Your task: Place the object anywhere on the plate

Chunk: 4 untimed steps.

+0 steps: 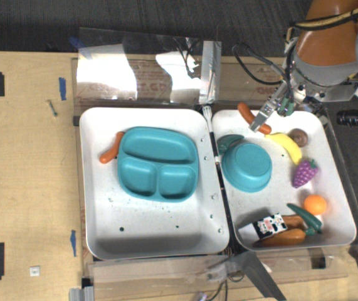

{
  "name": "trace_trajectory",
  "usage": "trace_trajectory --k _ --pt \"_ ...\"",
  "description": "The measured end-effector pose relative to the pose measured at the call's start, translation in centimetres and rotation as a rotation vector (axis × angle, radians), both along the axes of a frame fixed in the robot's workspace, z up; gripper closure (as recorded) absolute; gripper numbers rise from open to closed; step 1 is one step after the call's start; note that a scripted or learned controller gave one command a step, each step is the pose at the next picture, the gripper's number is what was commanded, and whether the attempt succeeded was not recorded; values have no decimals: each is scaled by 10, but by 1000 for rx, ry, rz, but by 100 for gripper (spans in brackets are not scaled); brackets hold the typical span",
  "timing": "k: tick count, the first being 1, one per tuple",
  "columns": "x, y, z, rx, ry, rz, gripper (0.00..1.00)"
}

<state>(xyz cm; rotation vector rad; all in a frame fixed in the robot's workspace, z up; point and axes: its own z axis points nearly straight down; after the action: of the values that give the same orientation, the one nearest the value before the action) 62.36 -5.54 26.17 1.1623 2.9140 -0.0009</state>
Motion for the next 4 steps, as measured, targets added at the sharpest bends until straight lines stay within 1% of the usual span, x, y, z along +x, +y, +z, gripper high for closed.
trace_trajectory --k 1,2,3,4 --pt "-26 29 -31 2 2 299 100" --pt "-70 16 -51 1 2 515 100" --pt "-39 58 3 -2 -7 729 100" --pt "-86 29 -2 -1 1 848 100"
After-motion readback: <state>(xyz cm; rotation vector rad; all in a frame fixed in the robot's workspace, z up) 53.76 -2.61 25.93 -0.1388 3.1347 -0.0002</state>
